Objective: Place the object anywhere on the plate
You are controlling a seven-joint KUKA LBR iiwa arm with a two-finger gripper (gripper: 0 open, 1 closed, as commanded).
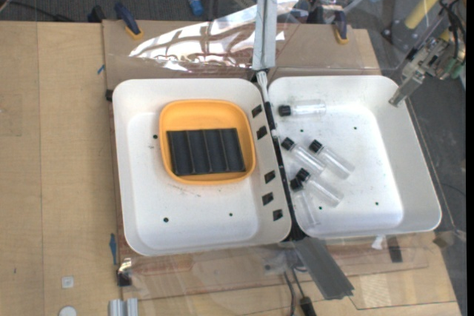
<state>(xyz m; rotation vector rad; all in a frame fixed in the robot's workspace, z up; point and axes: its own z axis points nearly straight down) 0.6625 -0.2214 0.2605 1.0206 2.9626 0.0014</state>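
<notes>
While raised beyond the right bin [415, 159], gripper [406, 89] empty.

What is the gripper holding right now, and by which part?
Nothing. The gripper hangs over the right bin's far right corner, with nothing between its fingers; the vials lie in that bin.

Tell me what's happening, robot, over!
Gripper at right bin's far corner, holding nothing. Vials loose in right bin. Plate carries black rack.

plate [207, 115]: orange, flat, black ribbed insert, far left of gripper [404, 91]; vials [315, 152]: clear, black-capped, lying flat, scattered lower-left of gripper, nearer
</notes>
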